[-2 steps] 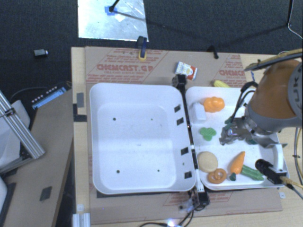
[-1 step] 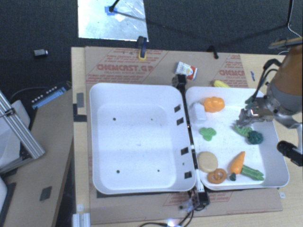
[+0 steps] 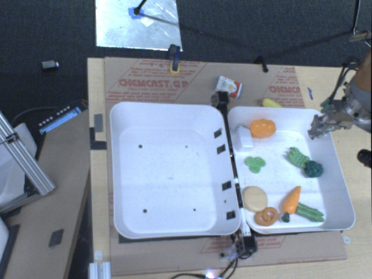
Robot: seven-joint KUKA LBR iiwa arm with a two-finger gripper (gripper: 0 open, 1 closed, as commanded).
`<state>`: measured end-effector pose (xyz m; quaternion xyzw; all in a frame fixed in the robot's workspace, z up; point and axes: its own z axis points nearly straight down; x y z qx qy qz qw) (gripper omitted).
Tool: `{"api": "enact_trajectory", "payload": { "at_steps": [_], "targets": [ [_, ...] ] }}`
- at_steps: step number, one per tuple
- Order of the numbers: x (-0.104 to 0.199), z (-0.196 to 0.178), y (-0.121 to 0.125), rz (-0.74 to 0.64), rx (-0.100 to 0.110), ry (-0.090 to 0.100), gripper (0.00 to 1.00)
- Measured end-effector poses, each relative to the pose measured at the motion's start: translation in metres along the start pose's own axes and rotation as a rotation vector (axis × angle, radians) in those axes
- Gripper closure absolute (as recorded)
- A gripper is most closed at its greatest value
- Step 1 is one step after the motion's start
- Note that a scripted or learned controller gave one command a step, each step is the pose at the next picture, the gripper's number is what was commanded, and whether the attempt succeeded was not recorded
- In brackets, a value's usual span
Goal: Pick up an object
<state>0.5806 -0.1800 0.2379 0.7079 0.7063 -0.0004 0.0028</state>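
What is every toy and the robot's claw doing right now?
claw: hovering at the right bin's far right edge, nothing seen in it
right bin: holds all the toys
orange pepper: lying near the back
white block: beside the pepper
carrot: lying tilted, near the front
pretzel: flat at the front edge
round bun: just behind the pretzel
left bin: sitting beside the right bin

A: Bins on desk? 
B: Two white bins (image 3: 168, 112).
A: Contents, right bin?
B: One orange pepper (image 3: 263, 128), one carrot (image 3: 291, 199), one pretzel (image 3: 267, 216), one bun (image 3: 254, 198), three green vegetables (image 3: 254, 164).
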Motion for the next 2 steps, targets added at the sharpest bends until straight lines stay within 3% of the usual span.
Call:
{"api": "enact_trajectory", "payload": {
  "at_steps": [1,2],
  "targets": [
    [0.041,0.058,-0.064,-0.003,0.012,0.009,1.00],
    [0.154,0.045,-0.055,-0.017,0.001,0.010,1.00]
  ]
}}
